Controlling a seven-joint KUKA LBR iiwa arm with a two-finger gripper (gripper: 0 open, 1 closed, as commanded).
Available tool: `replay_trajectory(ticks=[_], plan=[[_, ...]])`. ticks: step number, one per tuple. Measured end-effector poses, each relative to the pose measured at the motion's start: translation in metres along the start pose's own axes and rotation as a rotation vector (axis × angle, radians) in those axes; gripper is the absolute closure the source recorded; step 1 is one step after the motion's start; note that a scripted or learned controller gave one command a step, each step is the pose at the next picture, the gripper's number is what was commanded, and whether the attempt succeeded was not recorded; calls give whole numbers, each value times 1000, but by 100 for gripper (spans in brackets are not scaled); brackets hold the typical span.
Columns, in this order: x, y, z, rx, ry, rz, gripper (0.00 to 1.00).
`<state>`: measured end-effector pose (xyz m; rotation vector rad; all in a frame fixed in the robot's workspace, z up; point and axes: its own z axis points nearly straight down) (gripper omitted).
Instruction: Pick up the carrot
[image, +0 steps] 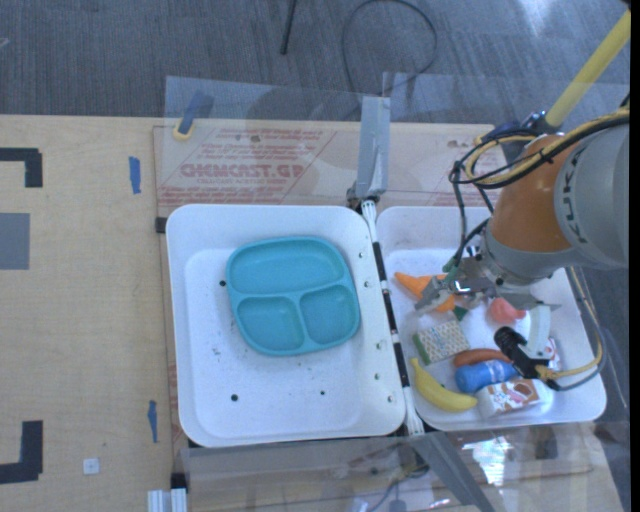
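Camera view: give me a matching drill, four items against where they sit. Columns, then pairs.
Items:
1. plate
2. carrot
3. banana
4. claw

Places:
A. near front edge of right bin
B. middle of left bin
C. over right bin, just right of the carrot
D. upper left part of right bin

Pairs: 1-B, 2-D, 3-A, 4-C

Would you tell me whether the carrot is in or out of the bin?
In: the carrot lies on the right bin's floor, beside the gripper.
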<state>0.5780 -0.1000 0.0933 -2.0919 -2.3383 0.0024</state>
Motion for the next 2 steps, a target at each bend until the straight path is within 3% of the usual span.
replay_trajectory(ticks=[1, 2], plan=[[-2, 0, -6, 4, 2, 1, 100], [45, 22, -111, 1, -2, -94, 100]])
